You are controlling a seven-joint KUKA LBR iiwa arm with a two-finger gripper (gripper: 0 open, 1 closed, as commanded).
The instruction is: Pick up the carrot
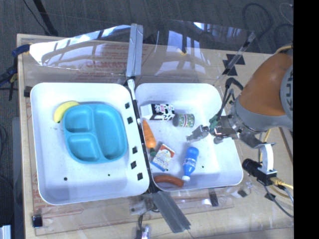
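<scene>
pincer (200, 132) low over right bin (219, 96), carrot (149, 134) apart

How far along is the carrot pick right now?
Nothing looks done: the orange carrot lies untouched by the right white bin's left wall. In hand: the gripper hovers over that bin, beyond the blue bottle. Left: reaching, grasping and lifting the carrot.

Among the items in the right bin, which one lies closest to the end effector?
The blue plastic bottle with a white cap, lying just below the end effector. The orange carrot lies farther away, against the bin's left wall.
</scene>
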